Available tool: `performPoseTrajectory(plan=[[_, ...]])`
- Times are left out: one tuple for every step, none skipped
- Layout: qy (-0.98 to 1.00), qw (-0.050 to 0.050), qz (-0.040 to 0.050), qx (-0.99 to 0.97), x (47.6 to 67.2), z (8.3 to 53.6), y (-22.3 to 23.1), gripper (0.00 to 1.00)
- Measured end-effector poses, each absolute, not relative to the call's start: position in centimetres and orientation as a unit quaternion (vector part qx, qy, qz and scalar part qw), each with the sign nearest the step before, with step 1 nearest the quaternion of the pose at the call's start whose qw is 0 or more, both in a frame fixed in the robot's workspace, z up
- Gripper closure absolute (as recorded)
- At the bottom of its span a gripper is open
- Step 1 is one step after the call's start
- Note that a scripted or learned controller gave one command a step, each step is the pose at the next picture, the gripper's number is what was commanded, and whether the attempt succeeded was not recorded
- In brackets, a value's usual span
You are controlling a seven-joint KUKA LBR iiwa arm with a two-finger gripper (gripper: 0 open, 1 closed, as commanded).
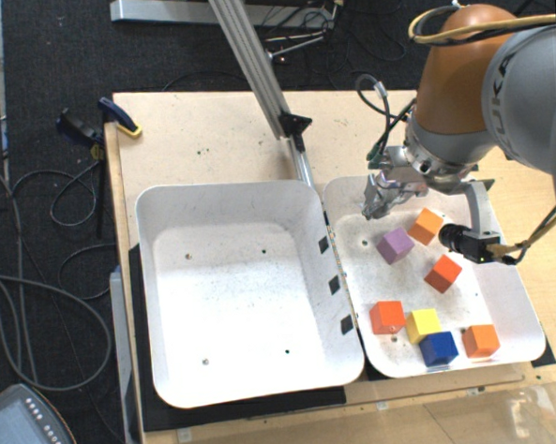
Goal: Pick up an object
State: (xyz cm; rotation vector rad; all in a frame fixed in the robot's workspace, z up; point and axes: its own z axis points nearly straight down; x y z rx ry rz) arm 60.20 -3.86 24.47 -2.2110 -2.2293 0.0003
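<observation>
Over the right bin's [523, 319] far end hung the metal pincer [383, 203]; whether it was open or gripping anything, I could not tell. Just beside it lay a purple cube [394, 246]. Farther right and nearer sat orange [429, 226], red [443, 273], yellow [421, 325] and blue [439, 348] blocks, matte and square-edged.

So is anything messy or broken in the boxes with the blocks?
Nothing looks broken or spilled. The blocks all sit in the right bin, scattered at odd angles: a purple block near the gripper, and a yellow block pressed against a blue block. The left bin shows dark specks.
</observation>
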Motion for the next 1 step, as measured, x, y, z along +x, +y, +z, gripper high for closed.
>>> performPoseTrajectory(plan=[[-0.710, 0.000, -0.0005, -0.704, 61.72, 23.32, 0.75, 1.00]])
